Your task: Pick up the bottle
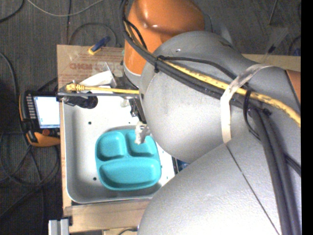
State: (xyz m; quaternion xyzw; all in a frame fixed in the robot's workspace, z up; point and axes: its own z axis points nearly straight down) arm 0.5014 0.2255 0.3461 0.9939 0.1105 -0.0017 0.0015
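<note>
Camera view: the large grey arm with its orange band reaches in from the right and covers the right part of the shallow white plastic bin. Its two-finger gripper hangs low over the far right corner of a teal divided plastic plate, which lies in the near half of the bin. A small pale tip seems to touch the plate's rim or sit just above it. The arm's bulk hides whether the gripper is wide or narrow, so I cannot tell, and nothing can be seen held in it.

I cannot tell where the bottle lies relative to the gripper. If it is in this bin, it is probably under the arm on the right.

The step in hand looks like the reach. It would go best if the gripper keeps clear of the plate, centres over the bottle's body and closes only once both sides are straddled.
</note>
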